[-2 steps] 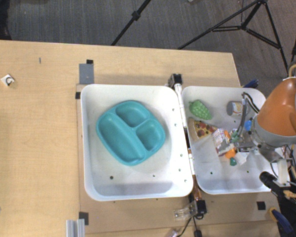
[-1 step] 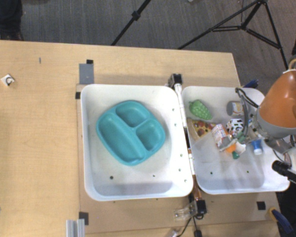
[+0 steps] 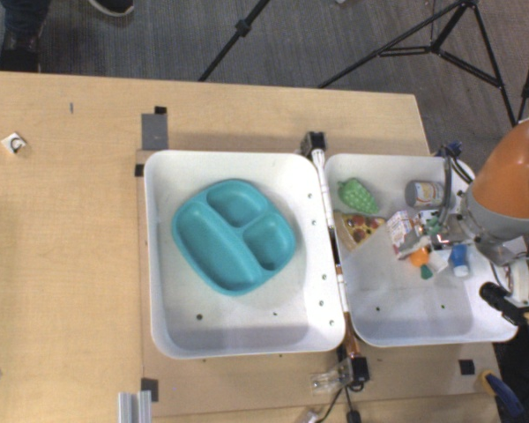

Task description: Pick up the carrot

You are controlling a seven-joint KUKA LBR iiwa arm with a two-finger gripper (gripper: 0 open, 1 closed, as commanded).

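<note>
The carrot [image 3: 419,256] is a small orange piece with a green end, lying in the right bin [image 3: 406,320] near its middle right. My gripper [image 3: 436,236] hangs low just above and to the right of the carrot, at the end of the grey arm with the orange band [image 3: 511,183]. It is very close to the carrot, and contact is unclear. The gripper body hides part of what lies under it.
In the right bin lie a green bumpy item [image 3: 358,196], a pizza slice toy [image 3: 361,229], a crinkled packet [image 3: 403,232], a grey can [image 3: 423,192] and a blue piece [image 3: 459,259]. The left bin [image 3: 167,315] holds a teal divided plate [image 3: 235,235].
</note>
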